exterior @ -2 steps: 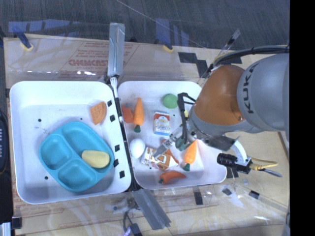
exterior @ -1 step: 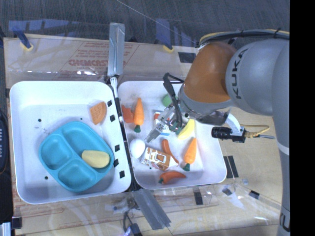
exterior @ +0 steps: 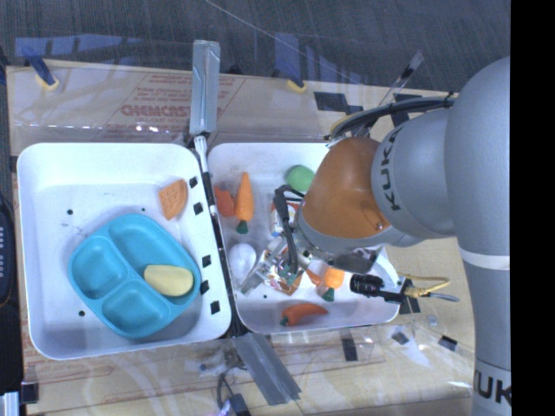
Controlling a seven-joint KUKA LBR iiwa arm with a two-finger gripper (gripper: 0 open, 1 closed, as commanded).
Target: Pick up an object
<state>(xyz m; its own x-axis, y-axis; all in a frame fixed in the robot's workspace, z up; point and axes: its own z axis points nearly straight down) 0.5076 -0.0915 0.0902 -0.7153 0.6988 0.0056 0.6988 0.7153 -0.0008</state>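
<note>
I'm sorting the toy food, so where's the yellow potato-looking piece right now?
The yellow piece lies in the blue divided tray in the left bin, below the orange cracker.

2 white bins sit side by side. The left bin (exterior: 52, 172) holds a blue divided tray (exterior: 100, 271) with a yellow potato-shaped piece (exterior: 168, 279) in it, and an orange waffle-like piece (exterior: 173, 199) lies just above. In the right bin (exterior: 260, 156), the gripper (exterior: 279, 265) hangs low among an upright carrot (exterior: 245, 198), a white egg (exterior: 241, 256), a green item (exterior: 300, 178) and a lower carrot (exterior: 303, 313).
</note>
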